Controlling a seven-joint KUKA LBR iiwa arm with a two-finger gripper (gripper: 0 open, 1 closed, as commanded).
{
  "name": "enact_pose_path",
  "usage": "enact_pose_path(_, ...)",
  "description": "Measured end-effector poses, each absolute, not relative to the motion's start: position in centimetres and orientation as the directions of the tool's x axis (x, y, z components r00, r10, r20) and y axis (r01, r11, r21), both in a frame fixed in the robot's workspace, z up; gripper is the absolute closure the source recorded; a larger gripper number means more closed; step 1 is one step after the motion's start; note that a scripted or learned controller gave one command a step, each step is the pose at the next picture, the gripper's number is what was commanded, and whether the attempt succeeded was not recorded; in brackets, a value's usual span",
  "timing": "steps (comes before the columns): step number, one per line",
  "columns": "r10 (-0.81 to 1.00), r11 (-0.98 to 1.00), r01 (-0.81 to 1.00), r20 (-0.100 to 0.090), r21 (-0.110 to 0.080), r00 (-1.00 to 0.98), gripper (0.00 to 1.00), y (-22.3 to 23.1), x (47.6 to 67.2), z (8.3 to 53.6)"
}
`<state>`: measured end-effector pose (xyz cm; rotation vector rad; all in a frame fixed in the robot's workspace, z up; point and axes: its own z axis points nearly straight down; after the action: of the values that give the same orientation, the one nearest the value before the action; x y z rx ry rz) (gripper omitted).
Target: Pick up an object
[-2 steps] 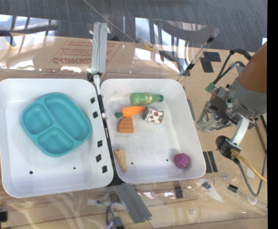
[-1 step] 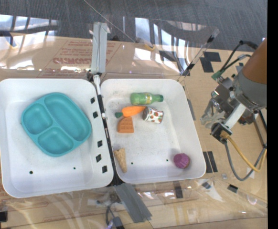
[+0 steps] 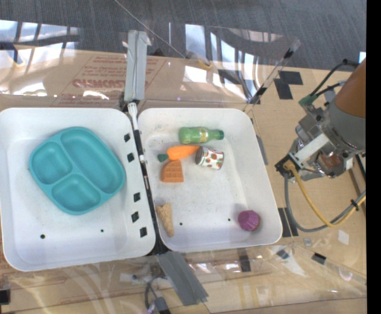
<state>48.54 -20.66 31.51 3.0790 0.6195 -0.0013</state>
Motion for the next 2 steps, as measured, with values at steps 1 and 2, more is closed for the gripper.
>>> enact_pose_path(1, 0.208, -0.978, 0.208, -0.004, -0.005, 0.978, 1.00, -21.0, 47.7, 30.3)
enact_pose_path(2, 0.209, -0.978, 0.209, -0.005, -0.005, 0.978, 1.00, -20.9, 47.7, 28.4)
